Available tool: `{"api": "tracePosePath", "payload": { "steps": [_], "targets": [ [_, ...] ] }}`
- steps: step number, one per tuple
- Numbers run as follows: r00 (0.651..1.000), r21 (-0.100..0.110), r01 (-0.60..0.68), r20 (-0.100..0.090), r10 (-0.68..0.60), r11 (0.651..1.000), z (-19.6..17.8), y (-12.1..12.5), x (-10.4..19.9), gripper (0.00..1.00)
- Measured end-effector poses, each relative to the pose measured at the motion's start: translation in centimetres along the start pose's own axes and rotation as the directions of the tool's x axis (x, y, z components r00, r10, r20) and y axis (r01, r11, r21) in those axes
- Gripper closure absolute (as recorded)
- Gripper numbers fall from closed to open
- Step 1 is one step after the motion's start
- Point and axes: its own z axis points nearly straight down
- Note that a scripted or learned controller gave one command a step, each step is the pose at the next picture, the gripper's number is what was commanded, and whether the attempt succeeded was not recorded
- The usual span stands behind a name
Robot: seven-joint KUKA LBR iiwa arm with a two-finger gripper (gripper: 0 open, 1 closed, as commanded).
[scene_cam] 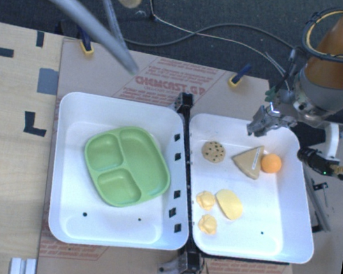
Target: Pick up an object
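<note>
The right bin (290, 203) holds a round chocolate-chip cookie (213, 151), a tan cheese wedge (249, 161), a small orange ball (271, 164), a pale yellow oval piece (229, 204) and two small yellow lumps (205, 200) (208, 224). My gripper (261, 124) hangs over the bin's far edge, above and just behind the cheese wedge. Nothing shows between its dark fingers.
The left bin (66, 168) bears a green divided plate (127, 165). A black clip strip (181, 167) runs along the seam between the bins. Grey tubing (64, 0) crosses the upper left. Cables (325, 165) hang off the arm at the right.
</note>
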Motion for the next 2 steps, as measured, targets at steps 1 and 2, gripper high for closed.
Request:
{"api": "tracePosePath", "payload": {
  "steps": [1, 2],
  "targets": [
    [1.000, 0.002, 0.003, 0.000, -0.003, 1.000, 0.8, -0.1, 4.5, 1.00],
    [1.000, 0.003, 0.004, -0.001, -0.004, 1.000, 2.4, -0.7, 9.8, 1.00]
  ]
}}
